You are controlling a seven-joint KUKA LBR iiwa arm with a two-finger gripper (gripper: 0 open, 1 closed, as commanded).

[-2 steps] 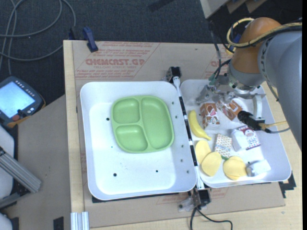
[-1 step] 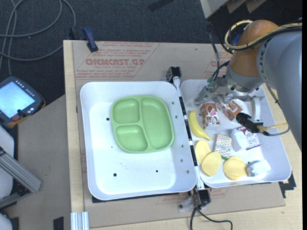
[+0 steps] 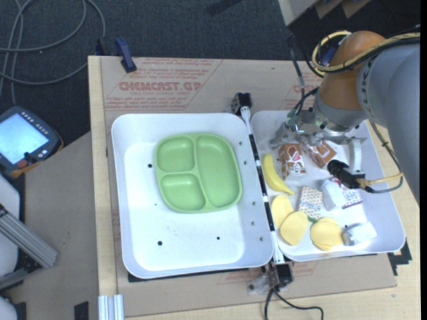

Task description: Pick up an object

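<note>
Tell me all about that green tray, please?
The green tray is a pale green, plastic-looking dish with rounded corners and three hollows: two smaller ones on its left side and one long one on its right. It lies flat, slightly turned, on the floor of the left bin, nearer the far wall. Its hollows hold nothing, and it touches only the bin.

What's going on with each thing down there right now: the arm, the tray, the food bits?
Gripper: lowered into the right bin's far end; grip unclear.
Green tray: flat in the left bin, compartments bare.
Banana: lying at the right bin's left edge.
Brown-and-white packet: lying just below the gripper.
Yellow pieces: clustered at the right bin's near end.
</note>
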